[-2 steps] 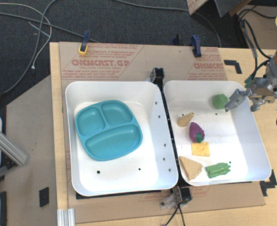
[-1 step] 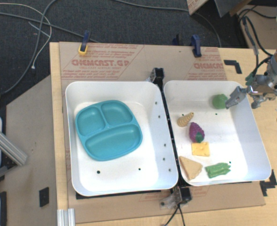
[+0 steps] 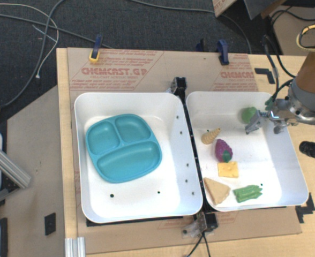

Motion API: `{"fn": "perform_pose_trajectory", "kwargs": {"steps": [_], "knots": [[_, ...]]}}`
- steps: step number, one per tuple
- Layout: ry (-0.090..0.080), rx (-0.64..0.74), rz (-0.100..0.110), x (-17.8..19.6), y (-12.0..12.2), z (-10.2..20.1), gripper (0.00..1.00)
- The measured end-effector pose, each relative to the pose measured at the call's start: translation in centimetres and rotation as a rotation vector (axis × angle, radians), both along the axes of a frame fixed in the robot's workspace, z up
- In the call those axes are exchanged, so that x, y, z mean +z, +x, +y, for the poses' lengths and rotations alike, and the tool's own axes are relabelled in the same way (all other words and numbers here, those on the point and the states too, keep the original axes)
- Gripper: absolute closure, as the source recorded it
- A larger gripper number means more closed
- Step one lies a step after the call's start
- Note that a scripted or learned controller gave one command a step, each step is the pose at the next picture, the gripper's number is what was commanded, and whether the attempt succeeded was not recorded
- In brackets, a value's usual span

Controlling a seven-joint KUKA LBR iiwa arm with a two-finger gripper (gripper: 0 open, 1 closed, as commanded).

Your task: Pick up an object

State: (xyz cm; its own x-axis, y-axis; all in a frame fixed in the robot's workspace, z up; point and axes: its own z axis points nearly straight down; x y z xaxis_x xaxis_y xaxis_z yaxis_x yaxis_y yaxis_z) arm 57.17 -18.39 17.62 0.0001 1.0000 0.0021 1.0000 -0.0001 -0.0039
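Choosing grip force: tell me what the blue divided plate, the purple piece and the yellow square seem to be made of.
Blue divided plate: likely moulded plastic, smooth with a soft sheen and rounded compartment ridges. Purple piece: probably plastic or rubber toy food, with a bumpy, grape-like surface; which one is unclear. Yellow square: flat, matte and uniform in colour, possibly plastic or foam toy cheese.

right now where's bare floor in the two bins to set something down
Left bin: a free strip between the teal plate and the centre divider, plus the front edge. Right bin: open floor right of the purple toy and yellow block. Crowded along its left side and front.
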Motion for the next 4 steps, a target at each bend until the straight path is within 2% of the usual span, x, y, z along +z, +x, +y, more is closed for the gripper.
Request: {"fn": "perform_pose_trajectory", "kwargs": {"steps": [1, 2, 3, 4], "knots": [[0.001, 0.000, 0.004, -6.3, -0.4, 0.5, 0.00], [0.001, 0.000, 0.001, -9.3, -0.5, 0.6, 0.00], [0.000, 0.000, -0.004, -8.0, -0.3, 0.5, 1.00], [-0.004, 0.002, -0.011, -2.8, 0.4, 1.4, 1.00]]}}
